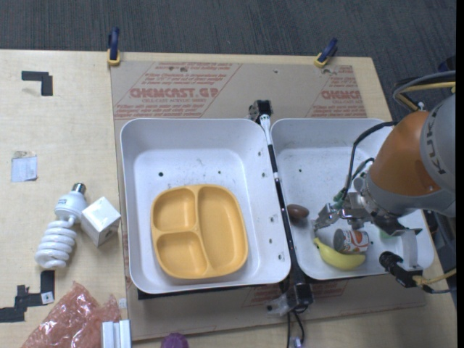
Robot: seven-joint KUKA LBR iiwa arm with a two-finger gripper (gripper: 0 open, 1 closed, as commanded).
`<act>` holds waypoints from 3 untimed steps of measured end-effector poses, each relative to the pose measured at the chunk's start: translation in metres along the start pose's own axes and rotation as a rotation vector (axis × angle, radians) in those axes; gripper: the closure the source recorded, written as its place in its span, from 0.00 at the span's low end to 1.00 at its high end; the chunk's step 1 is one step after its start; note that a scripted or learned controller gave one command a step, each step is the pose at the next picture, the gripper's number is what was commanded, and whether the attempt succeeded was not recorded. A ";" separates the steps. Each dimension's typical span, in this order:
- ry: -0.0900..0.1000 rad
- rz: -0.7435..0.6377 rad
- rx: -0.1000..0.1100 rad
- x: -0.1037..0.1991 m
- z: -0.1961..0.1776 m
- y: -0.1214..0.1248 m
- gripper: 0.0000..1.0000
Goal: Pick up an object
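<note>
white bins [138, 158]: smooth plastic, slight sheen. divided tray [199, 230]: matt yellow plastic. bench [58, 136]: pale wood. protective sheet [181, 85]: printed brown paper. bulb [58, 230]: glossy white glass. banana [339, 257]: smooth yellow skin.

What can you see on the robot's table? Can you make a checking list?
Surface: wooden bench bearing two white bins, left bin and right bin.
Job's things: banana, can and brown ball in the right bin.
Clutter: yellow plate in the left bin; light bulb, white cube and red bag on the bench.
Grippers: gripper low over the right bin, near the can.
Cables: black cable by the arm.
Surroundings: grey carpet.
</note>
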State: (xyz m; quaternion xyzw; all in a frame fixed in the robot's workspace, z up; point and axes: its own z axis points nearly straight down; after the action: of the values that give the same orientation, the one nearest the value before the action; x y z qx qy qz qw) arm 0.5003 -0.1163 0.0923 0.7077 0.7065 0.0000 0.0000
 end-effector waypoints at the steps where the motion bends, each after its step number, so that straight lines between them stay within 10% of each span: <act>1: -0.001 0.001 -0.003 -0.001 -0.010 0.001 1.00; 2: -0.001 -0.004 -0.001 -0.007 -0.023 0.045 1.00; 3: -0.001 -0.003 -0.001 -0.090 0.000 0.077 1.00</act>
State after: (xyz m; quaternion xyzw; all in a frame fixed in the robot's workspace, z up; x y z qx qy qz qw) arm 0.5772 -0.2063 0.0927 0.7066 0.7076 -0.0003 0.0007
